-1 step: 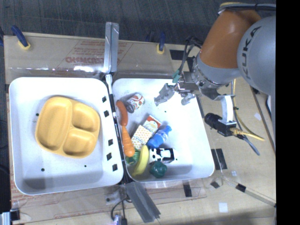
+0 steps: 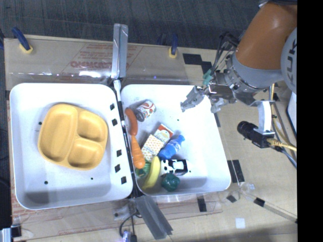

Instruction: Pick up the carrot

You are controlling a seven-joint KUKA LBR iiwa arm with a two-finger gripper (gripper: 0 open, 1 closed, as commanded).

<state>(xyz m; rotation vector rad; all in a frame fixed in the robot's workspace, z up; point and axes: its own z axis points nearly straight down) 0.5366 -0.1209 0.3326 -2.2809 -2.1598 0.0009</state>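
Observation:
The carrot (image 2: pixel 137 153) is orange with a green top and lies lengthwise along the left wall of the right bin (image 2: pixel 208 150), tip pointing away from the front. A yellow banana (image 2: pixel 153 173) touches its green end. My gripper (image 2: pixel 202 103) hovers over the bin's far right corner, well to the right of and behind the carrot. Its fingers (image 2: pixel 190 101) are spread open with nothing between them.
Around the carrot lie a reddish sausage (image 2: pixel 131 121), a small can (image 2: pixel 145 109), two little boxes (image 2: pixel 156 140), a blue bottle (image 2: pixel 173 146), a black-and-white toy (image 2: pixel 176 166) and a green piece (image 2: pixel 170 183). The left bin (image 2: pixel 20 180) holds a yellow divided plate (image 2: pixel 73 135).

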